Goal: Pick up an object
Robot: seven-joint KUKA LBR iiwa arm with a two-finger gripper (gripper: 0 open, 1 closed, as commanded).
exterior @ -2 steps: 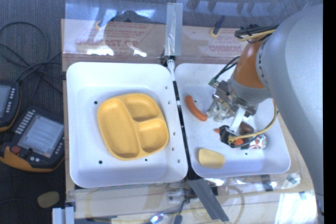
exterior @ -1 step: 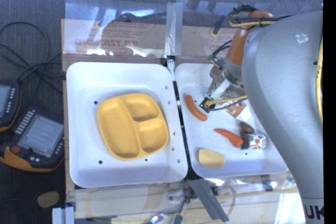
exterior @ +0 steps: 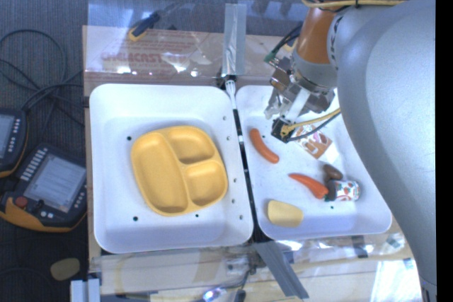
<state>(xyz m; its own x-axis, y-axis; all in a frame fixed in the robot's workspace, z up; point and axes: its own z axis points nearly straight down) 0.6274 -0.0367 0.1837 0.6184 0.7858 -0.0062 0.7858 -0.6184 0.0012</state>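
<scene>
— Over the right bin, what is happening?
— The pincer is hanging above the bin's far end, fingers spread, gripping nothing.
— And the objects?
— An orange sausage is lying just below it; a carrot, a yellow wedge and a small packet are resting nearby. A yellow divided tray is sitting in the left bin.

Even, bright overhead light; glare on clear plastic sheeting; focus slightly soft.
</scene>
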